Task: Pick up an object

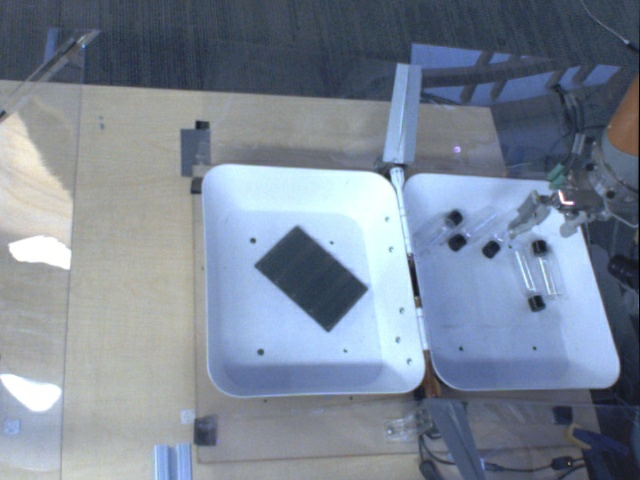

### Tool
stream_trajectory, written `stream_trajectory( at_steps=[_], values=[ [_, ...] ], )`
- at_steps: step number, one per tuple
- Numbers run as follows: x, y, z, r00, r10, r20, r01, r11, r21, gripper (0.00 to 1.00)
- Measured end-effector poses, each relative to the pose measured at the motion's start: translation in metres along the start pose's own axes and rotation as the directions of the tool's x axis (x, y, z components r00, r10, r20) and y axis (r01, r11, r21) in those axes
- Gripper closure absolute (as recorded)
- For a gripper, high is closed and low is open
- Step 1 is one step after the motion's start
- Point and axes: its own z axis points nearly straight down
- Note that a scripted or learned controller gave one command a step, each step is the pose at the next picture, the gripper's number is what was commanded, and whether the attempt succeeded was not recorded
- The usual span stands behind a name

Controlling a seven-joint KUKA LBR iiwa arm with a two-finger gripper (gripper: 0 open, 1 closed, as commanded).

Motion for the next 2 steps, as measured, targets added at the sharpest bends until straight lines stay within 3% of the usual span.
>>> stream_trajectory(
  at_steps=[1, 2],
  values=[
    [-0.015, 0.02, 0.113, 0.999, 0.048, 0.0, -0.048, 0.999, 0.0, 0.0],
    [0.02, 0.024, 0.093, 0.999, 0.039, 0.0, -0.039, 0.999, -0.003, 0.0]
  ],
)
